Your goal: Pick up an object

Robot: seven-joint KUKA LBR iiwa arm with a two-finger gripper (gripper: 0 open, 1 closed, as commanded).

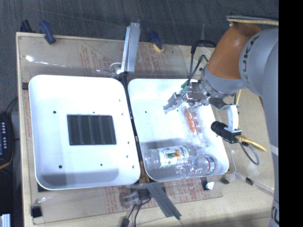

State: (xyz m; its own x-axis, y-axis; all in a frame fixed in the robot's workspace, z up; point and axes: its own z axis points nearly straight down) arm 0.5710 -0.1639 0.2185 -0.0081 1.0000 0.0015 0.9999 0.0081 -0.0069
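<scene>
Two shallow white bins sit side by side on the table [246, 193]. The gripper [189, 100] hangs over the upper part of the right bin [147, 98], and whether it is parted or closed cannot be told from this angle.

Just below the gripper lies one clear packet [191, 121] with an orange-red item inside. Further below it, along the bin's near wall, lie two clear plastic bottles: one with a green and white label [169, 156], and another bottle [199, 165] touching it on its right.

The left bin [47, 93], well to the gripper's left, holds one dark ribbed rectangular tray [91, 129].
</scene>
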